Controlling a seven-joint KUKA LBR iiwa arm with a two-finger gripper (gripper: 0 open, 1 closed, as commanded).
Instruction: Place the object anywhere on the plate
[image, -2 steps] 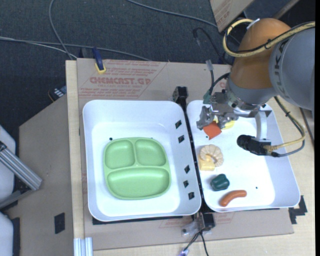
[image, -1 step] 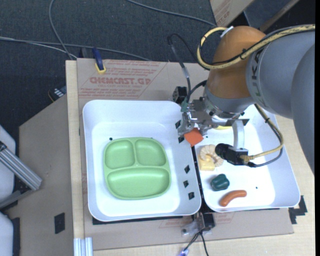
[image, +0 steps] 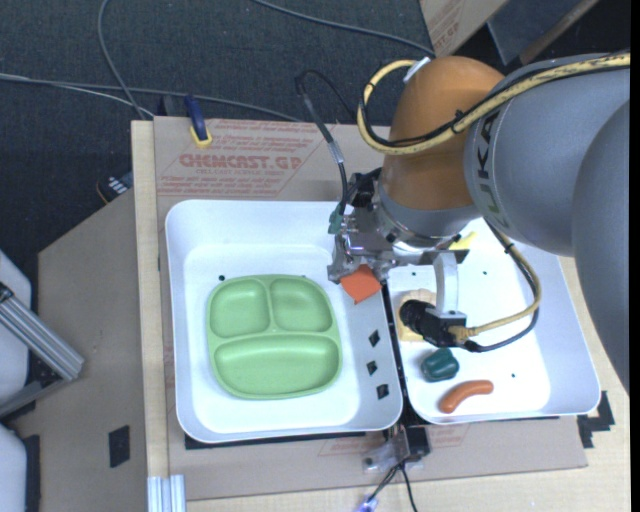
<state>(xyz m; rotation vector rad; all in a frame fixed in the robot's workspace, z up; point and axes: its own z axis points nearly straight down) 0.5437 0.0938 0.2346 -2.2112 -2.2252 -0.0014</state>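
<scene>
A green plate (image: 273, 334) with three compartments lies in the left bin (image: 190, 250). My gripper (image: 357, 274) hangs over the left bin's right side, just right of the plate's upper right corner, and is shut on a small orange block (image: 361, 286) that shows below its fingers. The block sits above the bin floor near the divide between the bins, apart from the plate.
The right bin (image: 560, 380) holds a dark green object (image: 438, 365), an orange sausage-shaped piece (image: 466, 394) and a pale piece (image: 415, 297) partly hidden by the arm. A black cable with a yellow hose (image: 500, 322) loops over the right bin. The big arm covers the upper right.
</scene>
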